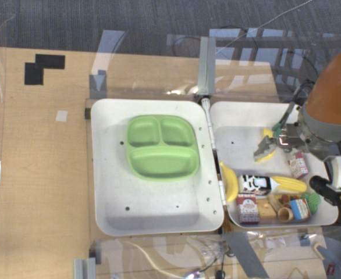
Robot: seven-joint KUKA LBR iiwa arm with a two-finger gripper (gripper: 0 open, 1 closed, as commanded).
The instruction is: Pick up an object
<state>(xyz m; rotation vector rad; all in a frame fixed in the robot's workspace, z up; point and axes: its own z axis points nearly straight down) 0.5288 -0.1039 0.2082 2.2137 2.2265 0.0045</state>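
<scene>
Now, camera view, entries as seen:
Bench: two white bins side by side, left bin (109, 208) and right bin (240, 141).
Left bin: green tray (162, 147) with three compartments, lying flat near the middle.
My arm: enters from the right, orange band above the wrist, over the right bin's far right part.
My gripper (267, 148): fingers spread, tips hovering over bare bin floor; nothing between them.
Right bin, front edge: banana (230, 182) by the left wall; black-and-white carton (256, 183) just beside it; corn (290, 184) to the right of that; red box (248, 208) at the front; blue can (299, 208) near the front right corner.
Small bottle (298, 164): just right of my gripper, partly under my wrist.
</scene>
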